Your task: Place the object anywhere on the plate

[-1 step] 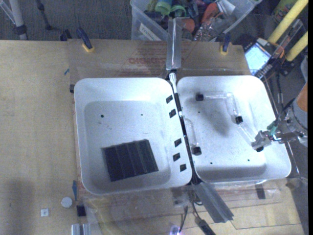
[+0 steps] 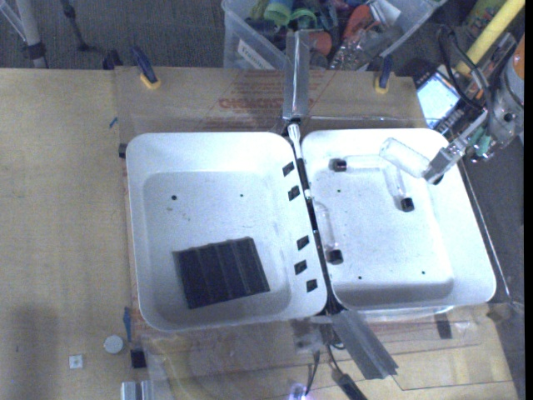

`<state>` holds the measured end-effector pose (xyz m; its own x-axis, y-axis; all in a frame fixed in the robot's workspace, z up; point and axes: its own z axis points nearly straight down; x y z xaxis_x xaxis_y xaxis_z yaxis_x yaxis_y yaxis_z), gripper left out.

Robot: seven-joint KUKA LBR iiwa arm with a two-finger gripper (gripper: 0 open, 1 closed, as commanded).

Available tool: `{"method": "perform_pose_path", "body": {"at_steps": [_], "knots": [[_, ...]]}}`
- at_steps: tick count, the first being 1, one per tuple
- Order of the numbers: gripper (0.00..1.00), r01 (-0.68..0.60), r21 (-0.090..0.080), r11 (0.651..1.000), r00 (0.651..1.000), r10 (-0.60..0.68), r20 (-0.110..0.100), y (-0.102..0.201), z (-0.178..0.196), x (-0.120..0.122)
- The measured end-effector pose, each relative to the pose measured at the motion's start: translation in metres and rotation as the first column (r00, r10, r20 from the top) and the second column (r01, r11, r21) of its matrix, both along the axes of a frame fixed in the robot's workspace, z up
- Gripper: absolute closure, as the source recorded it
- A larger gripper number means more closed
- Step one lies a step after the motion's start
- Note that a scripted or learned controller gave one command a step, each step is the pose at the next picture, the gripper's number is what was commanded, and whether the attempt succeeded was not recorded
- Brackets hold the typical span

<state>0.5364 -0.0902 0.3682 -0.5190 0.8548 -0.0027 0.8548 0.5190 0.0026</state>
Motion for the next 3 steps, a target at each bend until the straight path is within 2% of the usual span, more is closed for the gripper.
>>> {"method": "perform_pose_path", "body": {"at_steps": [1, 2, 3], "knots": [[1.0, -0.29, -0.005, 0.957, 0.957, 0.29, 0.003, -0.094, 0.068, -0.004], [1.0, 0.05, -0.003, 0.999, 0.999, -0.05, 0.005, -0.089, 0.068, 0.049], [1.0, 0.389, 0.0, 0.921, 0.921, -0.389, 0.004, -0.132, 0.068, 0.131]]}}
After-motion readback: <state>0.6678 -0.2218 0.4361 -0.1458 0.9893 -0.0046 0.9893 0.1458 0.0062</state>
